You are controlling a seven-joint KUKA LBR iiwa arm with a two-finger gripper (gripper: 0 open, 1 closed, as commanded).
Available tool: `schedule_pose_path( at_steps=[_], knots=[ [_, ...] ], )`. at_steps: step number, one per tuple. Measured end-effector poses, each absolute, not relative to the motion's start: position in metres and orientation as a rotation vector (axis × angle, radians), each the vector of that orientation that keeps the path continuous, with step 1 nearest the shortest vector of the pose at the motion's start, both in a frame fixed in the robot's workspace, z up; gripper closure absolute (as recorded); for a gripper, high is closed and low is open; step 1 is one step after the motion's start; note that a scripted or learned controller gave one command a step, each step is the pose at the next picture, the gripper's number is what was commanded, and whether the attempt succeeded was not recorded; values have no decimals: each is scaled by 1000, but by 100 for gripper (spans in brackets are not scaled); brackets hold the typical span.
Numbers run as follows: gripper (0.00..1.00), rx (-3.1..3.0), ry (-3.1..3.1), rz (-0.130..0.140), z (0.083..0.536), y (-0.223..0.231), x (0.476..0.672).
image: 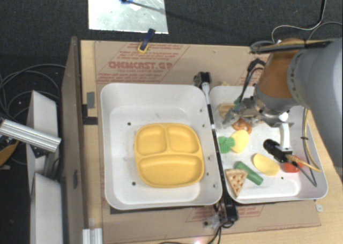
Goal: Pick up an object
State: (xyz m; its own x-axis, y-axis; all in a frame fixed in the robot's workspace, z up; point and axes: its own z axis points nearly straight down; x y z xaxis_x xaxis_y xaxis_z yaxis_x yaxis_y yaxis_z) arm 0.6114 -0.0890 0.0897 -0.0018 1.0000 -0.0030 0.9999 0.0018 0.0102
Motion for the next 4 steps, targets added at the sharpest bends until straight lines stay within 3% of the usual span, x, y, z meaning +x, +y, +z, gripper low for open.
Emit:
schedule_pose_path(
  at_steps=[1, 2, 3, 4],
  knots=[
    [0, 2210, 2213, 11, 89, -92, 579],
    [0, 2223, 2219, -1, 84, -121, 561],
    [0, 2218, 2228, -1, 84, -93, 536],
    [0, 2223, 2219, 1, 85, -109, 486]
  ],
)
